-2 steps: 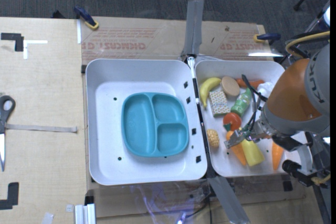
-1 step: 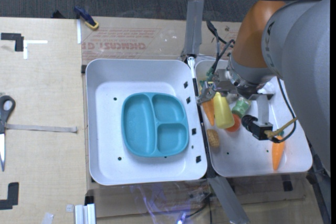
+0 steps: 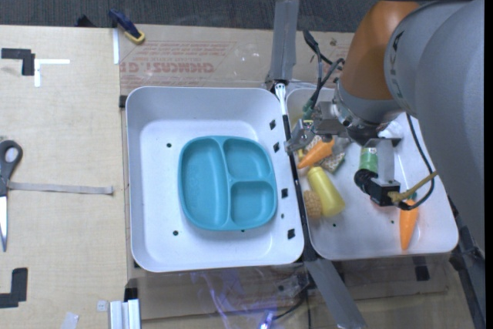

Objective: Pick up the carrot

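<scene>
The pincer [image 3: 306, 139] is seen low over the right bin [image 3: 431, 243], close against the wall shared with the left bin [image 3: 146, 235]. Whether it is released or clenched cannot be told, since its tip is lost among wrist hardware and cables. The carrot [image 3: 408, 227] is found well apart from the pincer, back toward the side the arm reaches in from and nearer the bin's front rim. It lies flat on the bin floor, with its long axis running roughly from the back of the bin to the front, the leafy end pointing back toward the arm and the tapered tip toward the rim. A reach back across the bin would therefore seem to be called for, with the closing direction set across that axis. An orange piece [image 3: 316, 156] is seen just beneath the pincer, touching or nearly touching it. It cannot be made out whether this is a second carrot, or whether it is gripped. A yellow object [image 3: 326, 193] lies just beyond it, toward the front rim. The carrot's leafy end is partly covered by a black fitting [image 3: 373, 186] and its cable. A teal divided plate [image 3: 228, 182] rests in the left bin, on the pincer's far side from the carrot.
</scene>
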Tool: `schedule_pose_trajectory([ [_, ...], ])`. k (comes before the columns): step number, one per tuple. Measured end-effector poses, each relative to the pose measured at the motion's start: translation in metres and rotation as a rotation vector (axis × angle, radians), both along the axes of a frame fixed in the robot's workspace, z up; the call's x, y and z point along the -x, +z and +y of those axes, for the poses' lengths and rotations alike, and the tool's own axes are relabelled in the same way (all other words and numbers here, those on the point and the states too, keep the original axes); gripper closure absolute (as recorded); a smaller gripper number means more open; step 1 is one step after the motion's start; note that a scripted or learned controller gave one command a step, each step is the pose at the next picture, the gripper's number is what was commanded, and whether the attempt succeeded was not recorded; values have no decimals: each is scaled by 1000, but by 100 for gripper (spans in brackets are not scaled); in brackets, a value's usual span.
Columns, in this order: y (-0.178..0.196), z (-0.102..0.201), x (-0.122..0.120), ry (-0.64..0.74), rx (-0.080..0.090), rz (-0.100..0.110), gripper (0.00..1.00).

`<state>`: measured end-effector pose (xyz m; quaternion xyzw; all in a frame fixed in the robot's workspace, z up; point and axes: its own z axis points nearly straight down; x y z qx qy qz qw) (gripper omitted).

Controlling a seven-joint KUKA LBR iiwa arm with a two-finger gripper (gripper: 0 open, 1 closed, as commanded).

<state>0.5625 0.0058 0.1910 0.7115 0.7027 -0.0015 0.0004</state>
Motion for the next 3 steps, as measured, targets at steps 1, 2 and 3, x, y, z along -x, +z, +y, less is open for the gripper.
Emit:
schedule_pose_trajectory([
  [1, 0, -62, 3, -75, 0, 1, 0],
  [2, -87, -106, -20, -139, -2, 0, 0],
  [3, -79, -106, -20, -136, 1, 2, 100],
])
